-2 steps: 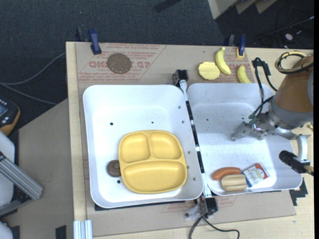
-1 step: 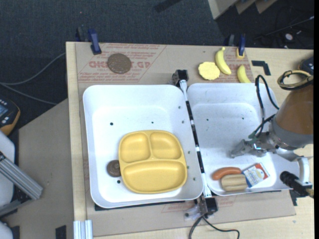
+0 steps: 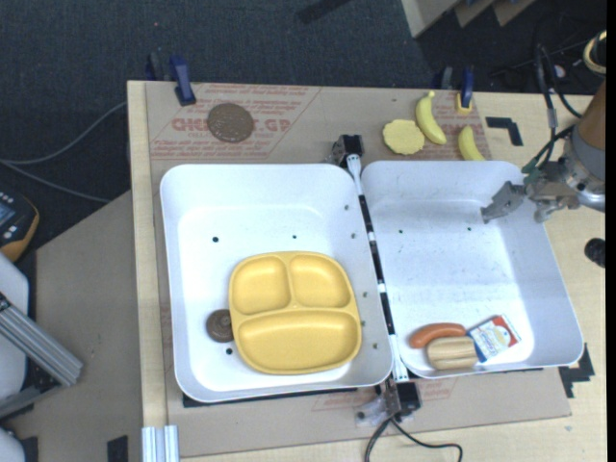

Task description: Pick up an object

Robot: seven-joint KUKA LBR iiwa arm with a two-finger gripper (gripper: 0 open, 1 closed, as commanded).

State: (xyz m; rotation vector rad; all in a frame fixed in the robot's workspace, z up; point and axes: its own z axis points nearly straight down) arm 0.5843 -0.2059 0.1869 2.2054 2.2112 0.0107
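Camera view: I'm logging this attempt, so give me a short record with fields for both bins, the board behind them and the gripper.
left bin: yellow divided plate; small brown disc touching the plate's left edge
right bin: hot dog and a small white packet, both at the front
board behind bins: brown cookie, yellow chip, two bananas
gripper: over the right bin's back right corner, nothing between its fingers

Left bin (image 3: pixel 183 258): holds divided plate (image 3: pixel 292 311); disc (image 3: pixel 219 326) touches the plate's left edge.
Right bin (image 3: pixel 462 258): holds hot dog (image 3: pixel 443 346) and carton (image 3: pixel 495 337), side by side at near edge.
Counter (image 3: pixel 289 123), behind bins: two bananas (image 3: pixel 431 118), cookie (image 3: pixel 229 121).
Hand (image 3: pixel 520 200): above right bin's far right corner.
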